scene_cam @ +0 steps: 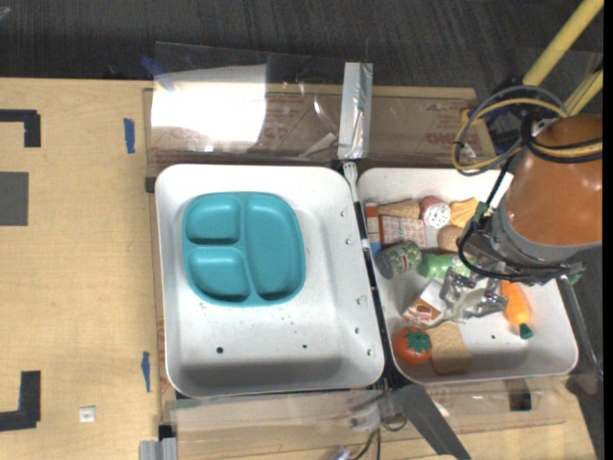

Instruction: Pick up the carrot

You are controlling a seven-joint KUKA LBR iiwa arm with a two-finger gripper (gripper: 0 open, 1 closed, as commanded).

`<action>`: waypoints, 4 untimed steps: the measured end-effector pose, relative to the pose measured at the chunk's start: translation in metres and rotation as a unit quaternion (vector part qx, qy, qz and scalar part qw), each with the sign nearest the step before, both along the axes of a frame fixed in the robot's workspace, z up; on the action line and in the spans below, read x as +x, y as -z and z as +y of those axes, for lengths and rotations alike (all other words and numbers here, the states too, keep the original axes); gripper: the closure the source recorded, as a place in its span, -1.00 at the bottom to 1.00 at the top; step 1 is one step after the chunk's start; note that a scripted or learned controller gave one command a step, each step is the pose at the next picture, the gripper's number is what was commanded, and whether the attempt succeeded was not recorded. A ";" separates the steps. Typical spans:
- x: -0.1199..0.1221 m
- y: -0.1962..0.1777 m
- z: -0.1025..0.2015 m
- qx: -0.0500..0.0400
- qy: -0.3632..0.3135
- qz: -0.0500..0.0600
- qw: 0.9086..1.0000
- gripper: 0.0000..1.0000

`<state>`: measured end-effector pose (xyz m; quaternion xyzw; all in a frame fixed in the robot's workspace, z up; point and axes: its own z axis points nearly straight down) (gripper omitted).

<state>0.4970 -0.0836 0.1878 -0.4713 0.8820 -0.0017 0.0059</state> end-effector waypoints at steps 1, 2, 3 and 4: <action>0.020 -0.031 -0.057 -0.001 -0.087 0.002 0.996 1.00; -0.019 0.075 -0.124 0.000 -0.189 0.007 0.982 1.00; -0.015 0.062 -0.122 0.000 -0.189 0.002 0.982 1.00; -0.011 0.002 0.005 -0.002 -0.331 0.001 0.944 1.00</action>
